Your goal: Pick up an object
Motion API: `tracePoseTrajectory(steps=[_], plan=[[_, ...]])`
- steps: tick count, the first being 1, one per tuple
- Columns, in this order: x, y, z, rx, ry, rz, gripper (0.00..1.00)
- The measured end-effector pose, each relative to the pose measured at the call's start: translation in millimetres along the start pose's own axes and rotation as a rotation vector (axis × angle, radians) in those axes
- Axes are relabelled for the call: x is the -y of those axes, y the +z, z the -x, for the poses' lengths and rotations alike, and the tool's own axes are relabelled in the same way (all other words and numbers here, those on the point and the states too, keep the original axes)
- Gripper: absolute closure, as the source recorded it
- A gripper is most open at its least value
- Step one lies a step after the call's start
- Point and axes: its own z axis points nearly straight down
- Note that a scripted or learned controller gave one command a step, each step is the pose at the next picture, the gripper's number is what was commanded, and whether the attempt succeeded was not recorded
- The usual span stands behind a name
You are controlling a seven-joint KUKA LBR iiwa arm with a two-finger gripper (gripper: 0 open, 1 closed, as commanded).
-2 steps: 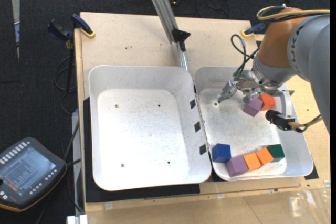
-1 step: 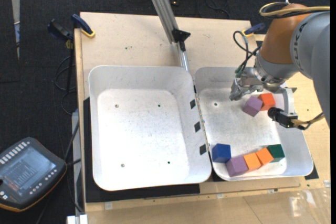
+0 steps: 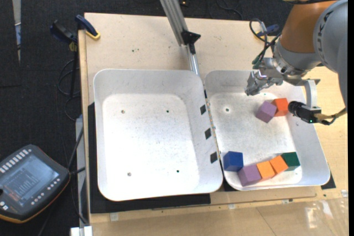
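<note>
Grey arm [image 3: 323, 25]: enters from the right, its upper part cut off by the frame edge; the orange band sits above the wrist.
Fingers [image 3: 255, 87]: small and dark against the bin wall; I cannot tell how far apart they stand, and no block shows between them.
Gripper pose: pointing down over the far corner of the right bin [image 3: 310, 177], near the purple block [image 3: 266, 111].
Orange block [image 3: 281, 106]: touching the purple block, partly behind it.
Front row: blue block [image 3: 233, 161], second purple block [image 3: 249, 174], second orange block [image 3: 266, 168], green block [image 3: 290, 161].
Left bin [image 3: 110, 80]: beside the right one on the bench [image 3: 138, 36].
</note>
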Motion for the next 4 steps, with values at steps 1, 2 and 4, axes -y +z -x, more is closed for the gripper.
tracePoseTrajectory(steps=[1, 2, 4], plan=[[-2.0, -64.7, -1.4, 0.001, 0.000, 0.002, 1.00], [-4.0, -118.8, -1.3, 0.001, 0.000, 0.002, 1.00], [34.7, -98.8, -82.9, -0.002, -0.003, -0.009, 1.00]])
